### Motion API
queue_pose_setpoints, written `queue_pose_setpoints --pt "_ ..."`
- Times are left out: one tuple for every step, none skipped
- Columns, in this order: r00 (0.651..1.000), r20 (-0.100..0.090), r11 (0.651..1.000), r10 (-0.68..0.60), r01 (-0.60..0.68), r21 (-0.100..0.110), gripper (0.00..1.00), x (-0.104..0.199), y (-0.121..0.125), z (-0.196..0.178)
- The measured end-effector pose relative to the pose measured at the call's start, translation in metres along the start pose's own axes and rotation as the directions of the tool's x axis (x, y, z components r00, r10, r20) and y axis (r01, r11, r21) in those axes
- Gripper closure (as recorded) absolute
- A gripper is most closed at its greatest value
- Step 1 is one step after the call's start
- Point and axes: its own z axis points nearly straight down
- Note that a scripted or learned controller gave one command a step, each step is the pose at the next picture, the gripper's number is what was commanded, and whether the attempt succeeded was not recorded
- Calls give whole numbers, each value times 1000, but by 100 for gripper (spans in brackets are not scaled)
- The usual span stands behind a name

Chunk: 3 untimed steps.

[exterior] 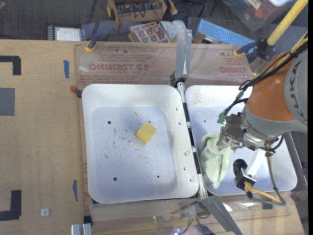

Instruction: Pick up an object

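Pale green cloth [215,161] hangs pinched in the gripper [226,143].

Grey arm [274,106] entering from right, wrist angled downward

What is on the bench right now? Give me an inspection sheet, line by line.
Surface: wooden bench bearing left bin and right bin.
Job's things: yellow block in left bin; pale green cloth in right bin.
Clutter: nothing seen in the bins.
Grippers: gripper at the cloth's top edge; grasp cannot be told.
Cables: black cables along the wrist.
Surroundings: boxes behind the bench.
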Motion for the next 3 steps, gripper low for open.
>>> queue_pose_setpoints --pt "984 -1 984 -180 180 3 100 -33 10 -2" --pt "910 2 910 -414 414 -2 100 -69 23 -34" --pt "956 -1 956 -294 294 1 100 -11 40 2"
